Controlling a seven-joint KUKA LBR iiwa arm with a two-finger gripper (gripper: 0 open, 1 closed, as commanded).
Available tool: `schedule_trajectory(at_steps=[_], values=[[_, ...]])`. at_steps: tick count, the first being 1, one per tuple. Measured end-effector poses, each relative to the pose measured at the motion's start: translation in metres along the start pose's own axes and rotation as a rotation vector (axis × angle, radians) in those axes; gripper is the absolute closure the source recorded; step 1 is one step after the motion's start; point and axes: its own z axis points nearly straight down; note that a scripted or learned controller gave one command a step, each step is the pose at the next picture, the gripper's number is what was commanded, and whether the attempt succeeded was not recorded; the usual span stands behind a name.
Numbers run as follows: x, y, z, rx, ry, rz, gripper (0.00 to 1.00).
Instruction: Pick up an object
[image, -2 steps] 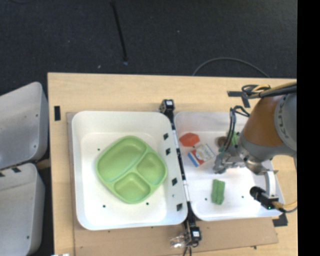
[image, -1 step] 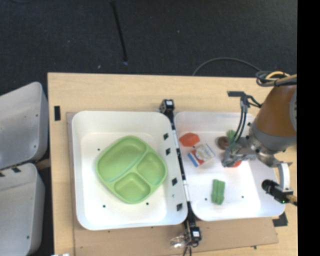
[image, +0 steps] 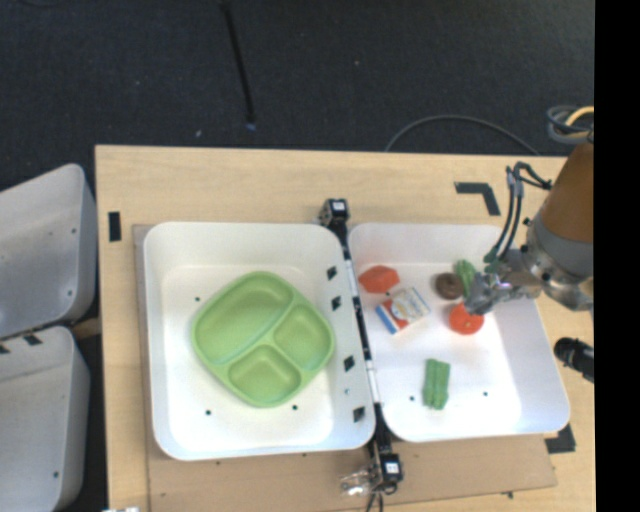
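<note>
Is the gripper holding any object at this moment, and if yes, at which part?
It cannot be told. The gripper is low in the right bin, right above the red round object, but no object visibly sits between its fingers.

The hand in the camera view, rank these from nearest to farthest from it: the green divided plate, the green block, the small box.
From the hand, nearest first:
1. Small box, right bin, beside the divider.
2. Green block, right bin, toward the front.
3. Green divided plate, left bin.
</note>
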Motion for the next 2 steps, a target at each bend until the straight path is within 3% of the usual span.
schedule_trajectory(at_steps=[1, 2], values=[[-0.001, 0.002, -0.042, 0.002, 0.001, 0.0, 1.0], [0.05, 0.005, -0.038, 0.007, 0.003, -0.004, 1.0]])
